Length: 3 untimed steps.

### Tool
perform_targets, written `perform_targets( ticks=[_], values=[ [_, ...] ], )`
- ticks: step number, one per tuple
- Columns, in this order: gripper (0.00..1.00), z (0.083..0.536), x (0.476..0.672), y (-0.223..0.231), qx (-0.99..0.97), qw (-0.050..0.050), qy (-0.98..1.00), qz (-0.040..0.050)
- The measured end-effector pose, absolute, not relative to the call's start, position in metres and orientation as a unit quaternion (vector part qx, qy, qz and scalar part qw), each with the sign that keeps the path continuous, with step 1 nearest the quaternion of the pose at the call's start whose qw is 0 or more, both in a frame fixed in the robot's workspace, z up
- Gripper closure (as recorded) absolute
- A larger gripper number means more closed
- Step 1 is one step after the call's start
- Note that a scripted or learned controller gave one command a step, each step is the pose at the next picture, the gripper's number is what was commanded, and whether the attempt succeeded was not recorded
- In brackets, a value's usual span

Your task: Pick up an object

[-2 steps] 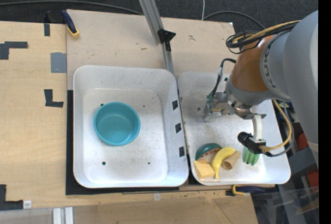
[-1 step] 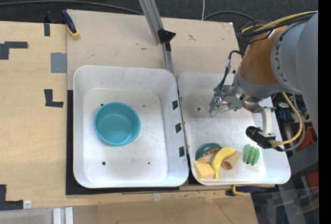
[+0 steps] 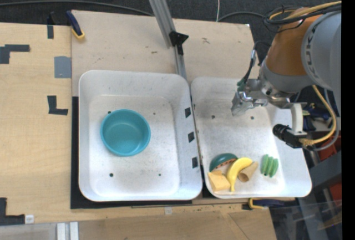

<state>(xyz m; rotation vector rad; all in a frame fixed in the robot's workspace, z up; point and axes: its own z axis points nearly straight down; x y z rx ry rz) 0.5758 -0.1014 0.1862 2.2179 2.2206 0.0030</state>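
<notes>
Banana [image 3: 239,169] looks like my best candidate for the pick: it lies in the near part of the right bin [image 3: 222,122], curved, touching a tan block [image 3: 219,182] on its left and a small tan piece [image 3: 248,171] on its right. A dark green rounded thing with a red bit [image 3: 223,160] sits just behind it, and a green ridged item [image 3: 269,166] lies a little to the right, apart from the rest. Everything's bunched at the near edge, prob. because the bin floor tips or things slid there, so a clean grab will be awkward (neighbours crowd the banana on both sides).

The gripper [image 3: 242,103] hangs over the far half of the right bin, above bare floor, well apart from the pile. I can't tell whether the jaws are open or closed from this angle; nothing shows between them, so I'd say no grasp yet.

Left bin [image 3: 89,122] holds a teal bowl [image 3: 126,132], upright, near its middle. That's an alt. target, isolated, but its rim is wide for the jaws.

Next move as I judge it: travel toward the near edge, then descend over the banana.
</notes>
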Motion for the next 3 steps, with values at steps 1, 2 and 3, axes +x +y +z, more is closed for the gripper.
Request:
perform_targets(
  ticks=[1,2,3],
  values=[
    [1.00,0.249,0.573,-0.103,0.707,0.002,0.708,0.0015],
    [1.00,0.239,0.560,-0.061,0.706,-0.001,0.709,-0.0008],
    [1.00,0.236,0.550,-0.020,0.705,-0.001,0.709,-0.0009]
  ],
)
